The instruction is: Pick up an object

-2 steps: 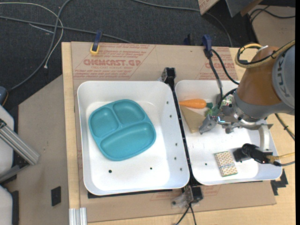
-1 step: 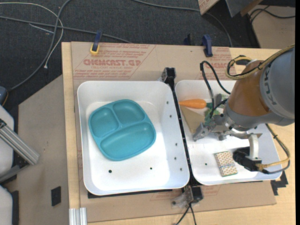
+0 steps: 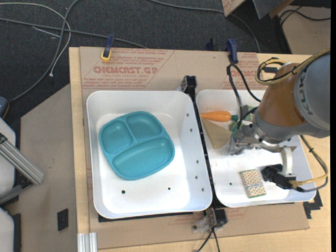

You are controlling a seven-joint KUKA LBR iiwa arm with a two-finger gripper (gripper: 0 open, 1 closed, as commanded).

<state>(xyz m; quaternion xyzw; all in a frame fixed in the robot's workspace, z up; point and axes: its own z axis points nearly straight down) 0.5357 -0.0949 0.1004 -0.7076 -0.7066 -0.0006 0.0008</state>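
Note:
A teal divided plate (image 3: pixel 137 144) lies flat in the left bin (image 3: pixel 100 106). In the right bin (image 3: pixel 223 185) an orange carrot (image 3: pixel 216 116) lies at the back left, with a tan wedge-shaped piece (image 3: pixel 217 134) just in front of it. A small patterned beige block (image 3: pixel 252 183) rests near the front of that bin. My gripper (image 3: pixel 235 144) hangs low over the right bin's middle, just right of the tan wedge and in front of the carrot. The grey and orange wrist above hides its fingers.
A black divider (image 3: pixel 199 135) runs between the two bins. Black cables (image 3: pixel 283 178) trail over the right bin's front right corner. Blue clamps (image 3: pixel 231 50) and a yellow clamp (image 3: pixel 107 51) pin the cardboard base at the back.

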